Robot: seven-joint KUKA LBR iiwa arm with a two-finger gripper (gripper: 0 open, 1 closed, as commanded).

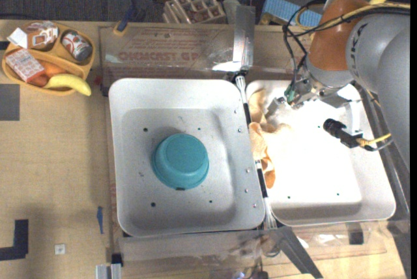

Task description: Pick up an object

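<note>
A teal bowl (181, 160) lies upside down in the middle of the left white bin (130, 102). A tan and orange soft object (262, 137) is draped along the left wall of the right white bin (371, 199). My gripper (279, 107) hangs low over the upper left corner of the right bin, just right of the soft object's top end and very close to it. The grey arm with its orange band (335, 33) comes in from the upper right. Nothing is visibly held.
A black plug on a yellow cable (339, 130) hangs over the right bin's upper right part. A yellow tray of toy food with a banana (68, 82) sits at the far left of the bench. Boxes and clutter stand behind the bins.
</note>
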